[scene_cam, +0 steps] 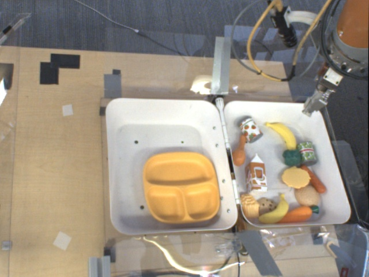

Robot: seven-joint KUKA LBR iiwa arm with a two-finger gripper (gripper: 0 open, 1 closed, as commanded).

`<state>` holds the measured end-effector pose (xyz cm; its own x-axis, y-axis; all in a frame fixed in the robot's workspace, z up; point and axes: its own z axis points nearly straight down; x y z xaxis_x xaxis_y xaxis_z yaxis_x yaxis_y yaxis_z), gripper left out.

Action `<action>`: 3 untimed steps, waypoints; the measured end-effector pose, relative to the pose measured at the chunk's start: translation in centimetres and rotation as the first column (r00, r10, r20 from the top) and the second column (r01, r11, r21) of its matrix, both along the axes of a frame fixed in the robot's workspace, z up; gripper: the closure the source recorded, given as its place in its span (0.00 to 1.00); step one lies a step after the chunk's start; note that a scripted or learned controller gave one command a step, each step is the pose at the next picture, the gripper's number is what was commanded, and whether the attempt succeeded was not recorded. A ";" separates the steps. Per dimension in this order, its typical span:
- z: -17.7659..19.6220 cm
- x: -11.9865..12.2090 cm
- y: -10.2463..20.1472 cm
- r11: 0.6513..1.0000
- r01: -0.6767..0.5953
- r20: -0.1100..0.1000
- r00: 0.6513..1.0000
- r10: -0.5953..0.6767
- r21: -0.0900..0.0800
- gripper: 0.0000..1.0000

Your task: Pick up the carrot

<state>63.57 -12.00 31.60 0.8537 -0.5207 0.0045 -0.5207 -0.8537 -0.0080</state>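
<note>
Right now, in the camera view, you see the grey two-finger gripper (318,102) hanging over the far right corner of the right white bin (342,196); whether it is open I cannot tell. It holds nothing visible. The orange carrot (296,214) lies along that bin's near wall, touching a yellow banana (275,210). This looks like the approach step: you next need to travel toward the near wall and descend over the carrot.

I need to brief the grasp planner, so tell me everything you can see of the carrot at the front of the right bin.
The carrot is orange with a green stub at its right end, and looks like smooth toy plastic. It lies flat, roughly left to right, along the front wall of the right bin. Its left tip meets a yellow banana, and a pale round piece sits just behind it. The gripper is at the bin's far right corner, well away from it.
</note>
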 end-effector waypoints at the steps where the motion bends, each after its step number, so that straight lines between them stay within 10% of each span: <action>1: 0.1 -6.4 -0.7 0.946 -0.323 0.001 0.946 0.323 -0.006 1.00; 2: -1.8 -13.5 -5.0 0.942 -0.335 -0.003 0.942 0.335 -0.005 1.00; 3: -0.6 -13.1 -4.6 0.940 -0.342 0.007 0.940 0.342 -0.006 1.00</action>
<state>50.42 -16.64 30.99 0.9802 -0.1978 0.0133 -0.1977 -0.9802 -0.0063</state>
